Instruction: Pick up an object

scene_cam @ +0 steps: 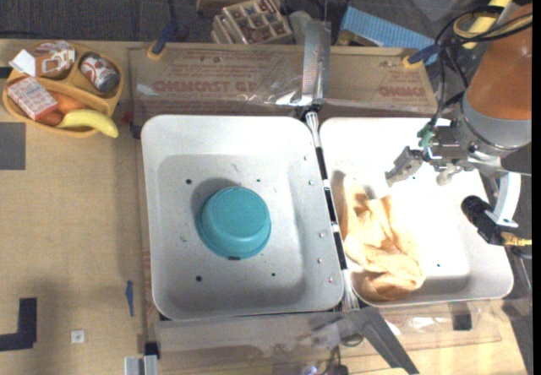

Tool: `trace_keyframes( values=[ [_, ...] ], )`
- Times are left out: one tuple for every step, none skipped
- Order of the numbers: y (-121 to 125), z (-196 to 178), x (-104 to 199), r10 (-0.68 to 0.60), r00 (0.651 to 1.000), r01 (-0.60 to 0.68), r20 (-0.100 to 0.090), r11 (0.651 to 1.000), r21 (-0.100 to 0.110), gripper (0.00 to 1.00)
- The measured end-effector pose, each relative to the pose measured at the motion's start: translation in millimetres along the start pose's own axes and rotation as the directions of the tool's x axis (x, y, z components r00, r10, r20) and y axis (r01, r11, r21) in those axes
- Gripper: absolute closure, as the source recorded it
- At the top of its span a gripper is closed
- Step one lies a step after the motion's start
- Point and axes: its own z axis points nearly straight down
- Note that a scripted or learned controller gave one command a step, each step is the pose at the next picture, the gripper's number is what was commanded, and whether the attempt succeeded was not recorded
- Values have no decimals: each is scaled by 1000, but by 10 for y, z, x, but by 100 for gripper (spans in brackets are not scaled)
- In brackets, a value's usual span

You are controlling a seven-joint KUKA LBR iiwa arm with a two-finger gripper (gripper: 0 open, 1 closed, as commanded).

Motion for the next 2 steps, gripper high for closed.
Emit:
trace_keyframes(
  values=[
    [116, 1466, -149, -116, 993, 116, 3, 993, -11, 0],
    [125, 1360, -149, -114, 993, 114, 2, 993, -15, 100]
  ],
)
